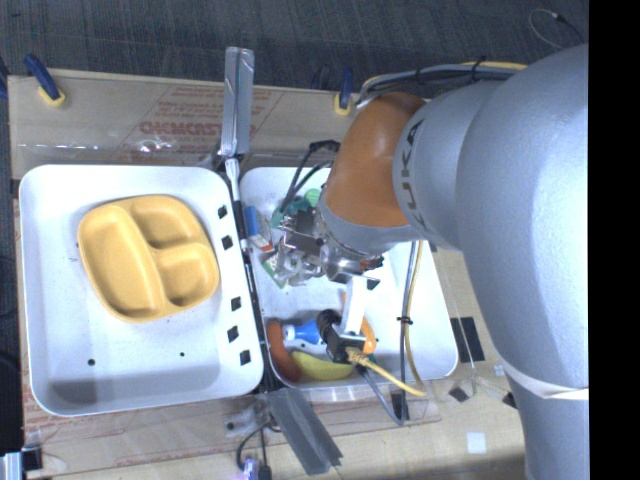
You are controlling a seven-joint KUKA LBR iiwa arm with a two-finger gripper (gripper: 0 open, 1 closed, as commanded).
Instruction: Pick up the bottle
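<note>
Grey arm (pixel 500 188) loomed over the right bin (pixel 435 353), gripper (pixel 295 253) low inside. The bottle could not be told apart in the clutter (pixel 320 343) at the near edge. The approach step seemed in hand; identifying the bottle came next.

**Bench and surroundings**

Bench (pixel 120 118): tan cardboard-like sheet with faint red print, fastened by blue clamps (pixel 45 80) along its far edge. Floor (pixel 300 13): dark grey, carpet-like, beyond the bench. Thin cable (pixel 555 18) lying at top right. Lighting: even, soft shadows.
</note>
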